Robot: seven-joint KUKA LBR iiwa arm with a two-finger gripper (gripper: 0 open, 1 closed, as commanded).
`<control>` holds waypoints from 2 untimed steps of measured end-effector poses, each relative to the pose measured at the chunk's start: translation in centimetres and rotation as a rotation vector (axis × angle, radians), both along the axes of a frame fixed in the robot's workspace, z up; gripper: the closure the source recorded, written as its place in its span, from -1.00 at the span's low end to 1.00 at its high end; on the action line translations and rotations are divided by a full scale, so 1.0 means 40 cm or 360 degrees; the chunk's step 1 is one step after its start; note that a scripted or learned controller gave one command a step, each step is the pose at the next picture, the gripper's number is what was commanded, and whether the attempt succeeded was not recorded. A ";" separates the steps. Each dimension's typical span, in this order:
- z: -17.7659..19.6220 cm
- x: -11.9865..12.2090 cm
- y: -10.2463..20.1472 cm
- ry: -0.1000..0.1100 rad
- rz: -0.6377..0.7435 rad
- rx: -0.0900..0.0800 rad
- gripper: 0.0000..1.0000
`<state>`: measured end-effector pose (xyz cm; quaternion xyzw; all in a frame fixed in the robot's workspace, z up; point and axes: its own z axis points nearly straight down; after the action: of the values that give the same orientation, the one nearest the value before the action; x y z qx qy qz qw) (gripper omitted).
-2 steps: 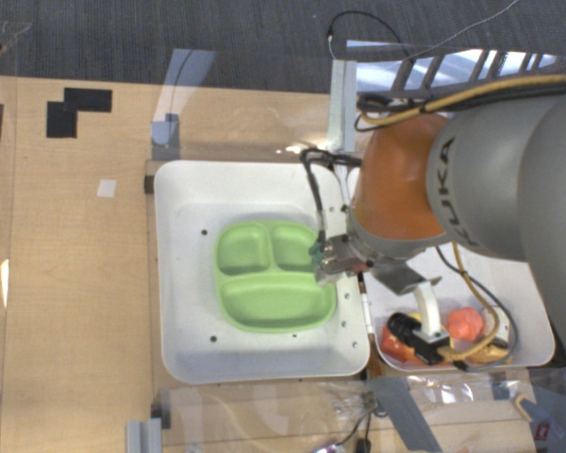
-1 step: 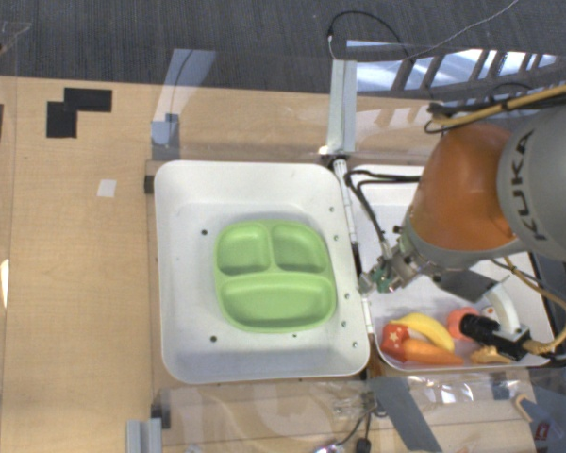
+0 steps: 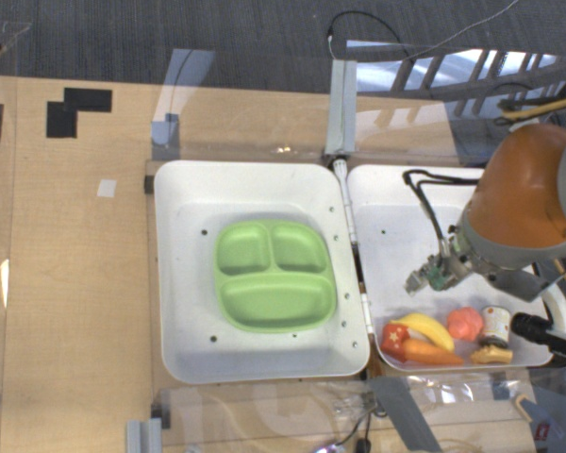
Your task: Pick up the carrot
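Lying at the near edge of the right bin (image 3: 387, 206): carrot (image 3: 432, 352), orange, flat, touching a banana (image 3: 428, 329) and just beside a red pepper (image 3: 394, 336). Gripper (image 3: 434, 276): above this cluster, apart from the carrot, nothing seen between its fingers; finger spread cannot be told. Left bin (image 3: 184, 253): green divided plate (image 3: 274, 275).

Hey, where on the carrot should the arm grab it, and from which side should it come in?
Probably grip the carrot mid-body, coming down from above with the jaws across its width. It lies flat and long along the near wall of the right bin, with a banana touching its far side, so space there looks tight. The gripper hovers further back.
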<state>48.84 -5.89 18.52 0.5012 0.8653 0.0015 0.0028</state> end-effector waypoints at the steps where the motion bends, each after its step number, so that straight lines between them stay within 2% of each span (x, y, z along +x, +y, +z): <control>1: 0.096 0.019 -0.040 0.0000 -0.0083 0.0000 1.00; 2: -0.095 -0.002 -0.144 0.0006 -0.0769 0.0004 1.00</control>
<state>48.75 -11.65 14.73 0.6937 0.7203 0.0007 0.0008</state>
